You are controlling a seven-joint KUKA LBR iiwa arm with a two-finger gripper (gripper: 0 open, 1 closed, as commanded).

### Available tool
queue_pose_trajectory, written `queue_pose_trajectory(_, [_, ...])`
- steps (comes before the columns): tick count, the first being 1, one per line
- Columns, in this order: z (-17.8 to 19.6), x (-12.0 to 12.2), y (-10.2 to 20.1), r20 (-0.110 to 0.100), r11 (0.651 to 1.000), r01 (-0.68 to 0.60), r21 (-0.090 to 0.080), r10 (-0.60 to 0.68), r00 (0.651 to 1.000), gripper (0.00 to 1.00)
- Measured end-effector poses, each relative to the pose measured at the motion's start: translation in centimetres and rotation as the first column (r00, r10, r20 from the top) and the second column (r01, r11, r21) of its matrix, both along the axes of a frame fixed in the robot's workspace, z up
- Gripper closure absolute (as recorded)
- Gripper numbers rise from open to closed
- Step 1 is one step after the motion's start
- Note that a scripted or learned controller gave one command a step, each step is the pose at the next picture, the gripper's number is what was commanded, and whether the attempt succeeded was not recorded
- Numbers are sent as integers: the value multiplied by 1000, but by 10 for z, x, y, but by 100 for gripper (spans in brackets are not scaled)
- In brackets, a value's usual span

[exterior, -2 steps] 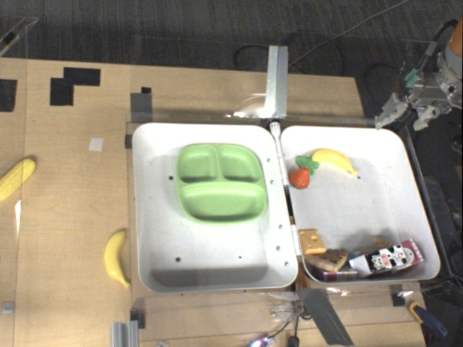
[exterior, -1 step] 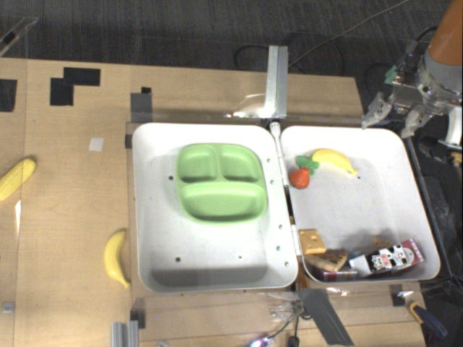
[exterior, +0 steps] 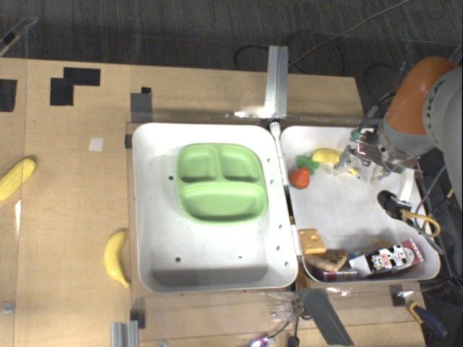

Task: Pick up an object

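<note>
At the bottom of the frame, the right bin (exterior: 340, 215) holds a toast-like slice (exterior: 312, 241) and a clutter of packets (exterior: 376, 260) along its lower edge. Left of it, the other bin (exterior: 155, 194) carries a green divided plate (exterior: 220, 181). A banana (exterior: 116, 257) and a corn cob (exterior: 16, 178) lie on the tan bench (exterior: 65, 223). Higher up, a strawberry (exterior: 300, 177) and a yellow lemon-like piece (exterior: 326, 156) sit just beside the gripper (exterior: 359, 161), whose pincer state I cannot tell. Dark carpet (exterior: 181, 13) with cables fills the top.
</note>
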State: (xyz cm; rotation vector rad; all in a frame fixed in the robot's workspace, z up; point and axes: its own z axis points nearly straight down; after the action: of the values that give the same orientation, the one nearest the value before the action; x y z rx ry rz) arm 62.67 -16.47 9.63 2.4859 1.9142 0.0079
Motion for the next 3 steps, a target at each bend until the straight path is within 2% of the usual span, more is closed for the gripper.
queue_pose_trajectory(1, [89,-63,24,-1,999,-49,0,49,999,0])
queue_pose_trajectory(2, [11,2,23,-3,996,-87,0,87,996,0])
queue_pose_trajectory(3, [-5,40,40,-20,988,-154,0,154,988,0])
